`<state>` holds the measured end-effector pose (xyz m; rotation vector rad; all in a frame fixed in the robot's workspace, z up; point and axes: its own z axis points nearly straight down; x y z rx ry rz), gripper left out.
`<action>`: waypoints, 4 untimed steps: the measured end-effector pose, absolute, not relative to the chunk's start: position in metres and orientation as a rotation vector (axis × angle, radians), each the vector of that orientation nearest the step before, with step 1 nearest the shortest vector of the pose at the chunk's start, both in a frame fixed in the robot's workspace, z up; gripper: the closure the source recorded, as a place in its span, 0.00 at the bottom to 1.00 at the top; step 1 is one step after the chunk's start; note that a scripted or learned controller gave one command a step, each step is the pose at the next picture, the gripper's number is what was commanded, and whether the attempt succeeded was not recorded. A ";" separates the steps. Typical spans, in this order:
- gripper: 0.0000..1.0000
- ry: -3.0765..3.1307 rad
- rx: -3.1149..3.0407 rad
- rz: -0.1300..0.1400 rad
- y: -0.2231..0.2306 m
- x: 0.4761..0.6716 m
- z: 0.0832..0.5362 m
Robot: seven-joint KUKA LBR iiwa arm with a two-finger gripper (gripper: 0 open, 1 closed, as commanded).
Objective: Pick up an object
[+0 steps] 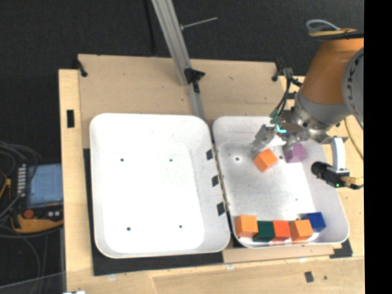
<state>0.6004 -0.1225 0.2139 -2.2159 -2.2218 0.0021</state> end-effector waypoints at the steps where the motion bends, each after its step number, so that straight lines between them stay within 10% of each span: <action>1: 0.00 -2.223 -2.219 -0.003 -0.123 0.601 0.216; 4: 0.00 -2.233 -2.239 -0.016 -0.134 0.612 0.127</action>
